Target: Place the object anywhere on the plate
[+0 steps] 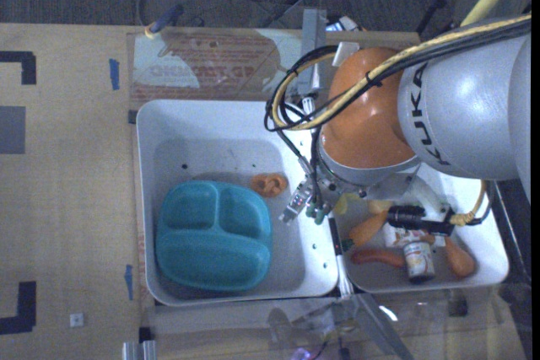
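- Two shallow white bins sit side by side on a tan bench (67, 181): a left bin (211, 139) and a right bin (430, 284).
- One teal plate (215, 236) lies in the left bin. It is a rounded rectangle divided into three compartments.
- One pretzel-shaped piece (270, 184) is the task's thing. It is small and bright orange, a twisted loop with holes, and stands out clearly against the white floor.
- The pretzel-shaped piece lies on the floor of the left bin, at 1 o'clock from the plate and just off the plate's corner. Whether it touches the plate's rim cannot be told.
- One gripper (305, 205) hangs at 4 o'clock from the pretzel-shaped piece, near it but apart, by the left bin's 3 o'clock wall. Whether the gripper is released or clenched cannot be told.
- One grey arm (456, 105) with an orange band reaches in from 3 o'clock.
- The right bin holds three long orange pieces (375, 257) and one small labelled can (418, 259). All four are partly tucked under the arm.
- The plate sits close to the left bin's 9 o'clock and 6 o'clock walls.
- Bare white floor runs across the left bin at 12 o'clock from the plate, from the 9 o'clock wall to the pretzel-shaped piece.
- The arm overhangs the left bin's 2 o'clock corner and much of the right bin.
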You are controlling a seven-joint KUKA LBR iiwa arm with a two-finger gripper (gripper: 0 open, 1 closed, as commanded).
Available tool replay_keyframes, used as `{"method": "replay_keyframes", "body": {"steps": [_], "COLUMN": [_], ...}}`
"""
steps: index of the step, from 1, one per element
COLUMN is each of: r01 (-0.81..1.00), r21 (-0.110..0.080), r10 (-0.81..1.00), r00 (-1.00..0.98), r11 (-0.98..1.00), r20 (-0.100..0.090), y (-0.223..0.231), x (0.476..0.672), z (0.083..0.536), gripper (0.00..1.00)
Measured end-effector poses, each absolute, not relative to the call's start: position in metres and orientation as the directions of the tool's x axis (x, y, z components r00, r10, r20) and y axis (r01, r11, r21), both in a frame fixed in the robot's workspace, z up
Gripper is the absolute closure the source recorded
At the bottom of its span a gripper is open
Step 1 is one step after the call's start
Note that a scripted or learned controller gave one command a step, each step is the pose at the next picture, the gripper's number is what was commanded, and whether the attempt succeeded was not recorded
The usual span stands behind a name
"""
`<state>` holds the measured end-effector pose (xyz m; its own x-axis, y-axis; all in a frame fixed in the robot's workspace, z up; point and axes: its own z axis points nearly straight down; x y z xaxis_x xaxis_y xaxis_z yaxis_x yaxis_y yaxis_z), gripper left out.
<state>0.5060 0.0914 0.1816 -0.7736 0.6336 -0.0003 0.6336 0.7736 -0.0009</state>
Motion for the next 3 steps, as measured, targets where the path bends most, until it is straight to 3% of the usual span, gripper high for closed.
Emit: {"method": "replay_keyframes", "body": {"steps": [1, 2, 3], "r01": [0.685, 0.686, 0.613], "r21": [-0.002, -0.002, -0.002], "r10": [0.685, 0.686, 0.613], "r00": [-0.728, -0.728, -0.790], "r11": [0.728, 0.728, 0.790], "r20": [0.000, 0.000, 0.001], "y": [0.158, 0.158, 0.187], "x": [0.531, 0.531, 0.544], "z": [0.204, 0.204, 0.127], "gripper": [1.00, 0.00, 0.00]}}
